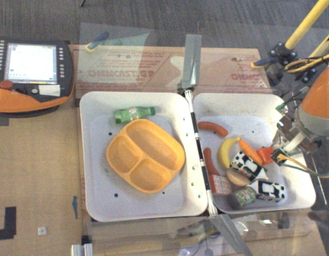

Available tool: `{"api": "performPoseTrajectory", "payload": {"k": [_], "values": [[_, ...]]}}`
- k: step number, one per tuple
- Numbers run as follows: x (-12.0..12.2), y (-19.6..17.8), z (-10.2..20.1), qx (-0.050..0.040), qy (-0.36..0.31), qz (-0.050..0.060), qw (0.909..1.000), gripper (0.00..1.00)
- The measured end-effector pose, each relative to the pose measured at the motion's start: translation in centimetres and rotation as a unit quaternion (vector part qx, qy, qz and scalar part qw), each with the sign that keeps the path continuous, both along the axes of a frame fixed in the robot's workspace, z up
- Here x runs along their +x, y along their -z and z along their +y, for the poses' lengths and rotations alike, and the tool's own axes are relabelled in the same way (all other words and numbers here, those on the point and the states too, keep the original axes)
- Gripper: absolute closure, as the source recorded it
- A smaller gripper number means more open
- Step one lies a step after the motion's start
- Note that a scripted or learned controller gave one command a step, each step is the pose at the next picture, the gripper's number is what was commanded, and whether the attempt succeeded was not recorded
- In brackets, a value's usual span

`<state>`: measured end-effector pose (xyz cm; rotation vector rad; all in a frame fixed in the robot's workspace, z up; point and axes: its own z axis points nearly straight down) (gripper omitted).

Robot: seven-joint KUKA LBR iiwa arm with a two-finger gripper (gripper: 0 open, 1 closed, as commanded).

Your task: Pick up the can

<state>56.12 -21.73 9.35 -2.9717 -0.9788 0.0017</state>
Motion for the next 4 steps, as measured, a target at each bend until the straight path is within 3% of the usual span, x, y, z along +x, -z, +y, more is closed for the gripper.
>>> {"api": "performPoseTrajectory", "payload": {"k": [1, 2, 3, 4], "values": [[1.1, 0.7, 3.3, -0.0077, 0.023, -0.004, 0.9997, 1.0], [-4.8, -4.5, -0.6, -0.0045, 0.093, 0.002, 0.9957, 1.0], [-6.9, -11.5, 4.9, -0.0064, 0.161, 0.001, 0.9869, 1.0], [-6.8, -12.1, 4.9, -0.0065, 0.16, 0.004, 0.987, 1.0]]}}
